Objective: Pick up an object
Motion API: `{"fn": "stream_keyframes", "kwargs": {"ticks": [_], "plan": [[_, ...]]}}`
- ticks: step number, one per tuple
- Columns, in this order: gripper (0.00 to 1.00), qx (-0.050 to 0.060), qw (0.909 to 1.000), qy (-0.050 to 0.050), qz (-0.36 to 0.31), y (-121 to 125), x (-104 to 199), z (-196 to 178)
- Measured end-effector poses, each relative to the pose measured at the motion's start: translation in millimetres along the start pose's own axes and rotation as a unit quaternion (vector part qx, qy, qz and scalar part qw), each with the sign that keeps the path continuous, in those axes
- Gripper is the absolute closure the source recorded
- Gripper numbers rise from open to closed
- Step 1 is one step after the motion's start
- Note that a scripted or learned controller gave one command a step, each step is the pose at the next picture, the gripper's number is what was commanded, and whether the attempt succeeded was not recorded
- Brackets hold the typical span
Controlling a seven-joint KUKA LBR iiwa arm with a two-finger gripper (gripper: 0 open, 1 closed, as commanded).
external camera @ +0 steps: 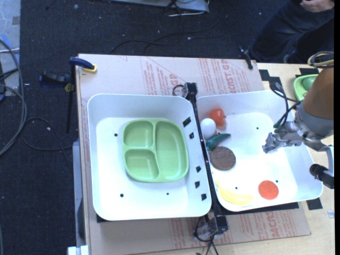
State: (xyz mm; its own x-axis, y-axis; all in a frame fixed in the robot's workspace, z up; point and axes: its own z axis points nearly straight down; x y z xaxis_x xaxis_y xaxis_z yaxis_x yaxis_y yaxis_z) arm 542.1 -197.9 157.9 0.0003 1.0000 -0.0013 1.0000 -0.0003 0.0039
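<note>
Hand (pixel 272 144), grip state unclear, hovers in right bin (pixel 297 191); best centred squarely above orange disc (pixel 268 189) before descending.

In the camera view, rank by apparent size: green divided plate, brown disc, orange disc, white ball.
1. green divided plate
2. brown disc
3. orange disc
4. white ball

The orange disc and white ball look close, so their order is unsure.

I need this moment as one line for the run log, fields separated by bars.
hand: over right bin, nothing held | right bin: orange disc, banana, brown disc, white ball | left bin: green divided plate
</note>
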Motion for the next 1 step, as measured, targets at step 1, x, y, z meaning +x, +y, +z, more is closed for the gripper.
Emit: {"fn": "stream_keyframes", "kwargs": {"ticks": [1], "plan": [[1.0,0.0,1.0,0.0,0.0,0.4,-6.3,-59.9]]}}
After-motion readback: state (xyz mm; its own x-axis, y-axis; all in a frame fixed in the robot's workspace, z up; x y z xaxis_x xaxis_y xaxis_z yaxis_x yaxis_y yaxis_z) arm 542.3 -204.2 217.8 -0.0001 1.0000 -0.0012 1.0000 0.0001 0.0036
